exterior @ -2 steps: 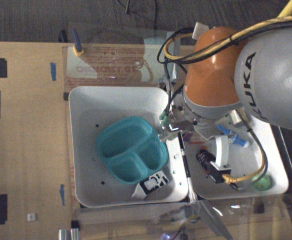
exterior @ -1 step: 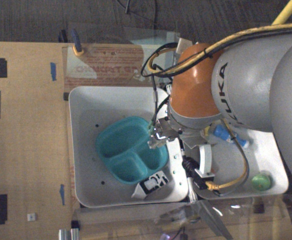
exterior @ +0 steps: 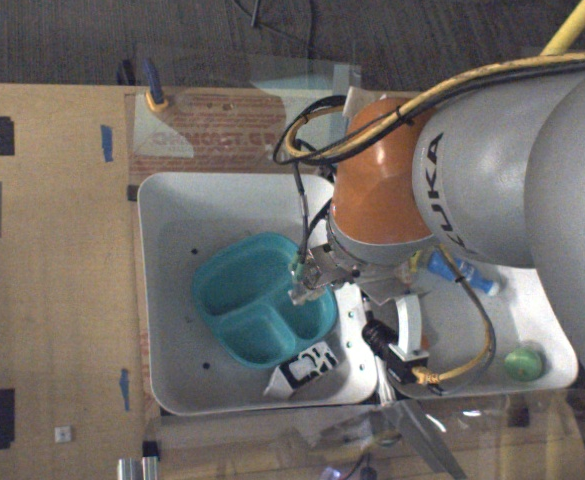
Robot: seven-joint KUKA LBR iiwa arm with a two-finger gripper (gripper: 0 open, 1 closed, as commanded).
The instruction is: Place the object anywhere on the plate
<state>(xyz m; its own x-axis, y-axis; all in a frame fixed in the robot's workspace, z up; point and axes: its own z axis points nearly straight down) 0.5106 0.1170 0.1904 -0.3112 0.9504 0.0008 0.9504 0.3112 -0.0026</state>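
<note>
A teal plate [exterior: 252,308] with two compartments lies in the left white bin [exterior: 167,268]. My gripper [exterior: 307,280] hangs over the plate's right rim, under the orange band of the wrist [exterior: 377,183]. The wrist covers most of it, and I make out no object at the gripper. A black and white object [exterior: 307,365] lies just below the plate, against the bin's near right corner. A green ball [exterior: 522,363] rests in the right bin [exterior: 557,333] near its lower right corner. A blue object [exterior: 462,273] lies in that bin beside the arm.
The grey arm covers the upper right of the view and much of the right bin. Cables loop around the wrist [exterior: 307,143]. A ridge [exterior: 357,343] separates the two bins. Wooden bench surface [exterior: 52,268] extends to the left.
</note>
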